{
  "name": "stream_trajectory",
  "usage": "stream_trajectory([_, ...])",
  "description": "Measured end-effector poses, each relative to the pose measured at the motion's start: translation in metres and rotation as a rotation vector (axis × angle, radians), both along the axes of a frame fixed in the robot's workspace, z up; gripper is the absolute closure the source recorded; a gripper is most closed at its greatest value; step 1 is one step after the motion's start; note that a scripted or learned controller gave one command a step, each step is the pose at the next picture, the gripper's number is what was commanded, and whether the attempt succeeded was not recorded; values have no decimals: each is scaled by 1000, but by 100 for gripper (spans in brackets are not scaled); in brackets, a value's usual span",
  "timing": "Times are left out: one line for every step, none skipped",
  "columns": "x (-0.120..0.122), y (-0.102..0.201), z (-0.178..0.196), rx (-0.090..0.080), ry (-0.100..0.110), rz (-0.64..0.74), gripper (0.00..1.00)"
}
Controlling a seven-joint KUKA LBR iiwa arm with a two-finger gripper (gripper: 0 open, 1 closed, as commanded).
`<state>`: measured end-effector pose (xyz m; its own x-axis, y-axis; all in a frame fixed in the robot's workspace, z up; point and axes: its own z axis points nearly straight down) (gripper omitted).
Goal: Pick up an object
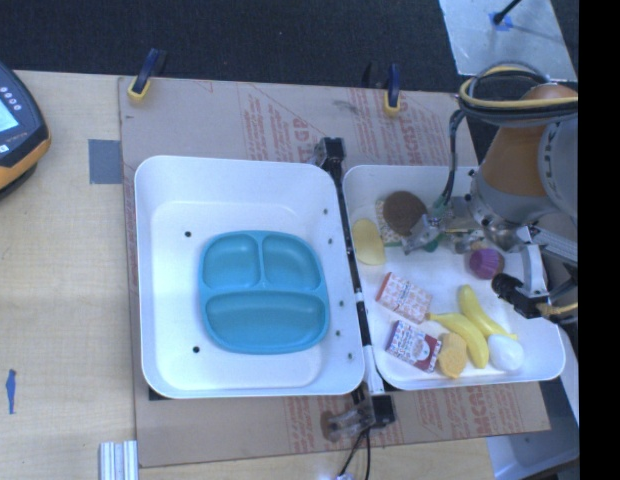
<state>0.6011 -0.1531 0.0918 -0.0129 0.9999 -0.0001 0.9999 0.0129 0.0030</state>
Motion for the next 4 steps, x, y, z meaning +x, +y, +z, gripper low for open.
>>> stream_trajectory([52, 46, 9, 3, 31, -10, 0])
stream_trajectory([50, 54, -3, 0, 31, -14, 0])
stream_trajectory([57, 62, 108, -1, -4, -6, 0])
stream_trajectory([3, 31, 105, 0, 11, -13, 0])
